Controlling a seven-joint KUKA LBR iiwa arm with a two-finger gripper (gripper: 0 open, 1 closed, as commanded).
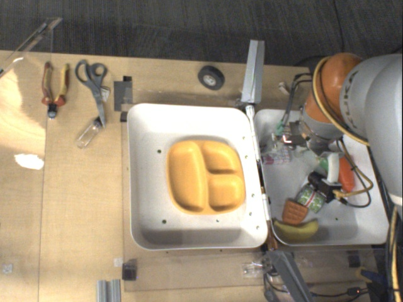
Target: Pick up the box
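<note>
Arm (pixel 378 93) hides a lot of the right bin (pixel 371 228); claw (pixel 284 138) is a blurry mess, can't tell if it's wide or narrow.

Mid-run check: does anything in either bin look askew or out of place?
Nothing looks spilled or broken. The right bin is cluttered: a brown box sits tilted, seemingly against the banana at the near wall. The yellow divided tray lies flat in the left bin.
</note>
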